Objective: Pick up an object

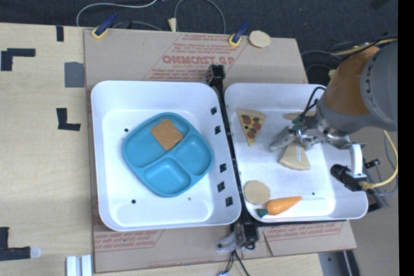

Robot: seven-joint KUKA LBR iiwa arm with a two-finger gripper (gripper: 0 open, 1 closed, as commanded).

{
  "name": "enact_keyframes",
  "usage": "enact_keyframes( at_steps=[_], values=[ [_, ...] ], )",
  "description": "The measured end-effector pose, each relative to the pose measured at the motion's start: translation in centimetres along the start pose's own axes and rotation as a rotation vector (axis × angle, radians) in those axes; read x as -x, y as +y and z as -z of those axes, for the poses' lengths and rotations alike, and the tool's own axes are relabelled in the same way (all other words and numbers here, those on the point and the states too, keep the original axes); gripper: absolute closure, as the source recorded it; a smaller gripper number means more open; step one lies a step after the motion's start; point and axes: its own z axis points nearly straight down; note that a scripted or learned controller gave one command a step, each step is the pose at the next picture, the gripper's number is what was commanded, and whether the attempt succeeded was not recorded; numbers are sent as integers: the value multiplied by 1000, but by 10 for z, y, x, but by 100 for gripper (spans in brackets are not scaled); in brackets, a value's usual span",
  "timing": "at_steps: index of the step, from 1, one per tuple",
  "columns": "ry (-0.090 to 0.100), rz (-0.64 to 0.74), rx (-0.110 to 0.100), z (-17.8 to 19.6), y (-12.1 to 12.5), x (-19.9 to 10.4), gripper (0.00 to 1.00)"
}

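My gripper (pixel 294 141) hangs low over the right bin (pixel 323 92), at its middle right. Its fingers stand open, one grey finger (pixel 279 141) reaching out to the left. The pale cheese wedge (pixel 295 159) lies just below them, its narrow top at the fingertips; I see nothing clamped between them. A pizza slice (pixel 251 125) lies to the gripper's left near the divider. A round tan cookie (pixel 257 191) and an orange carrot (pixel 283 205) rest at the bin's front edge.
The left bin (pixel 110 100) holds a blue divided plate (pixel 184 168) with a brown toast square (pixel 167 134) on it. A second round cookie (pixel 259 39) lies on the cardboard behind the bins. The arm's orange band (pixel 346 84) overhangs the right bin's far corner.
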Motion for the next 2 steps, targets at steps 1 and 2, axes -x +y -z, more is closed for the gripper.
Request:
enact_keyframes(
  at_steps=[1,2],
  values=[
    [-4,0,4,14,2,2,100],
    [4,7,0,69,32,-64,100]
  ],
)
